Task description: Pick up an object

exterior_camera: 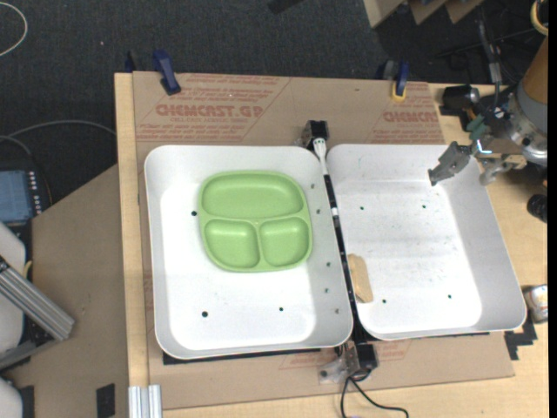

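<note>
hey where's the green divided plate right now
In the camera view, the green divided plate lies flat in the left bin, toward its upper middle, across the divider from the gripper over the right bin.

The green divided plate (256,220) looks like moulded plastic, smooth with a soft satin sheen and no hard glare. Both bins, left bin (174,303) and right bin (470,259), read as thin white plastic, smooth and faintly glossy, the right one speckled with fine dark flecks (dust or scuffs, hard to tell which). Under them lies a brown board (226,103), matt, like cardboard or masked sheet, printed in dull red. The small tan strip (359,279) at the right bin's left rim looks like bare wood, matt. The gripper (452,162) appears to be dull grey metal. The dark floor (174,16) has a rough carpet texture
</note>
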`<state>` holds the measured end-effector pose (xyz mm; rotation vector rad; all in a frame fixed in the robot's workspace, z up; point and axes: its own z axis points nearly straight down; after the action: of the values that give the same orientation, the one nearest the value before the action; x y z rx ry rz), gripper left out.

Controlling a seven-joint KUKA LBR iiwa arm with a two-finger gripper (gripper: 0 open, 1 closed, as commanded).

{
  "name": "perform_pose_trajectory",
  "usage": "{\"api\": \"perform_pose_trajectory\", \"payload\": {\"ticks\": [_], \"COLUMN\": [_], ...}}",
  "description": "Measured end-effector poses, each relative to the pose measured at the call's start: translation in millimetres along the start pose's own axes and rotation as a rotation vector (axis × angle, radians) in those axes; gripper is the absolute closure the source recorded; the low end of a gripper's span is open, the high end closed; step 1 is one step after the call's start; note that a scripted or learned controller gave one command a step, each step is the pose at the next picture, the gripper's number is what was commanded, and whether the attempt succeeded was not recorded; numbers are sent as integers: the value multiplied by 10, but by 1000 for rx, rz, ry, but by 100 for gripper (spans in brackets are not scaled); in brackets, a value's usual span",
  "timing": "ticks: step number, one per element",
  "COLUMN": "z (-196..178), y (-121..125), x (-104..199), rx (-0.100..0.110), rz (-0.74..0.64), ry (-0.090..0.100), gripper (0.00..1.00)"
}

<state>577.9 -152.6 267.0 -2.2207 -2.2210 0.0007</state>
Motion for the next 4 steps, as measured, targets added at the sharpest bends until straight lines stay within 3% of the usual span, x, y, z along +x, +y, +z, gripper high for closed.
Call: {"api": "perform_pose_trajectory", "payload": {"ticks": [1,2,3,4], "z": [395,-523,905,-1680], "y": [-535,-998,-1018,-972], "x": [635,1075,2220,1634], "rx": [8,-7,14,-23], "rz": [-5,-5,-11,1], "ry": [5,1,3,1], "gripper": [0,0,0,0]}}
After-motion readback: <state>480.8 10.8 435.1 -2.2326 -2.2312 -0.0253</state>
